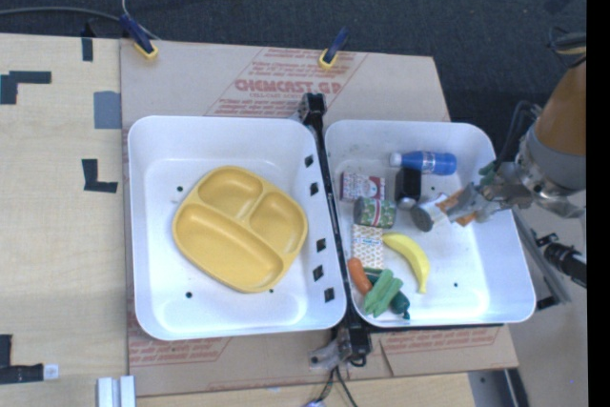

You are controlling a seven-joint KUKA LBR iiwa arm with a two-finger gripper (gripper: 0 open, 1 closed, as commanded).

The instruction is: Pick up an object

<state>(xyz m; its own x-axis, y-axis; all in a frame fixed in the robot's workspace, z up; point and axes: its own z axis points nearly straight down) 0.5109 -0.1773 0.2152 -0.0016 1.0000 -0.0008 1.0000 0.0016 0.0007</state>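
Observation:
The right bin [477,295] holds several small objects. A blue and white bottle [426,162] lies near its far wall, with a black item [408,185] just in front of it. A small red and white pack [361,185] and a green can [375,212] sit by the left wall. A banana [410,259], a carrot [358,274], a green vegetable [386,294] and a patterned packet [369,249] lie toward the near side. My gripper [446,209] reaches in from the right, low over the bin's middle, just right of the black item and above the banana.
The left bin [152,205] holds a yellow divided plate [240,227]. A black divider clip [311,107] sits where the bins meet. Two yellow and blue clamps [140,37] [334,50] hold the cardboard sheet at the bench's far edge. The arm [558,148] stands over the right bin's right wall.

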